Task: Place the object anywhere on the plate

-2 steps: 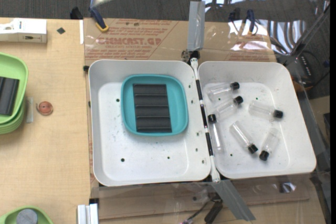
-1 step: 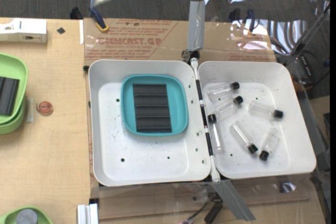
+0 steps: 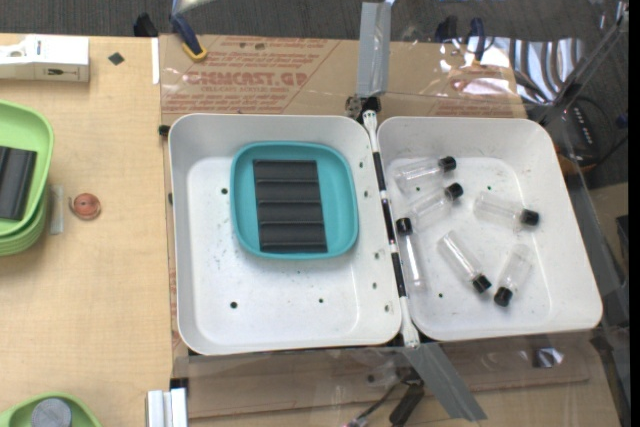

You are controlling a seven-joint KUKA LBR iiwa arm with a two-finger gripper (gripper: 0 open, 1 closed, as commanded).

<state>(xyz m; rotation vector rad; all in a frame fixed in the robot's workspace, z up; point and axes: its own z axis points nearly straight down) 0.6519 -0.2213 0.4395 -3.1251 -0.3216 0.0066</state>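
Observation:
A teal plate (image 3: 243,215) with rounded corners lies in the left white bin (image 3: 205,300), toward its back. A dark ridged insert (image 3: 291,206) fills the plate's middle. Several clear tubes with black caps lie scattered in the right white bin (image 3: 565,300). One tube (image 3: 425,170) lies near the back left, another tube (image 3: 505,211) toward the right, and a third tube (image 3: 463,262) toward the front. One more tube (image 3: 407,253) lies along the bin's left wall, by the divide between the bins.
Brown cardboard (image 3: 300,75) lies flat behind both bins. On the wooden bench to the left are a green dish (image 3: 30,215) holding a dark block, a small orange disc (image 3: 86,206) and a white box (image 3: 45,60). Cables and metal parts crowd the back right corner.

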